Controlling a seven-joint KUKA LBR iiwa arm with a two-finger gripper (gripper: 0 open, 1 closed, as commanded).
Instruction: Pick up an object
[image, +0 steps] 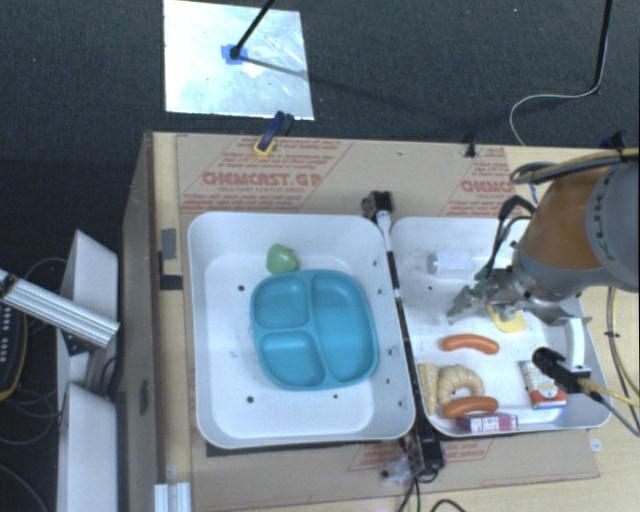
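Overhead slanted view of the two white bins on the tabletop. The arm reaches in from the right and its gripper (468, 303) hangs low over the right bin (420, 240), pointing toward the divider; whether it is parted or closed cannot be told, and nothing is seen in its hold. The nearest candidate is the upper sausage (470, 344), lying just below the gripper toward the near edge of the bin, its long axis running left to right. A yellow piece (510, 322) sits just beside the gripper on its right. Further toward the near edge lie a curled pastry (461, 380) and a second sausage (470, 406). The left bin (215, 300) holds a blue divided plate (312, 330) and a green item (282, 259), well apart from the gripper.
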